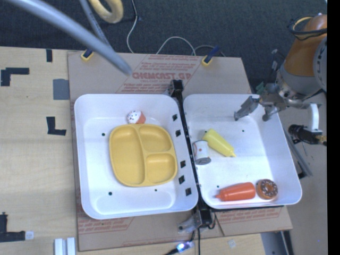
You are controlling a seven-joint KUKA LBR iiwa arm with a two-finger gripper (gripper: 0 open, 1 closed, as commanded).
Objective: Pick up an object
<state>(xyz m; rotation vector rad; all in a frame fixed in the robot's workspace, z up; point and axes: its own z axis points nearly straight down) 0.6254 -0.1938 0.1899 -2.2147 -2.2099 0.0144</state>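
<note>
Tool (pixel 254 109) over the right bin's (pixel 276 158) far edge, fingers spread apart, nothing between them. Yellow bottle (pixel 219 143) lies nearer the camera, left of the tool, apart from it. Small can (pixel 201 152) beside the bottle; carrot (pixel 235 192) touching donut (pixel 266 189) at the near wall. Left bin (pixel 90 158) carries a yellow divided tray (pixel 142 155). Cardboard (pixel 159 76) print reads "CHEMCAST".

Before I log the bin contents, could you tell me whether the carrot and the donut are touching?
Touching: the camera view shows the carrot lying with its right end against the donut, no white bin floor between them.
</note>
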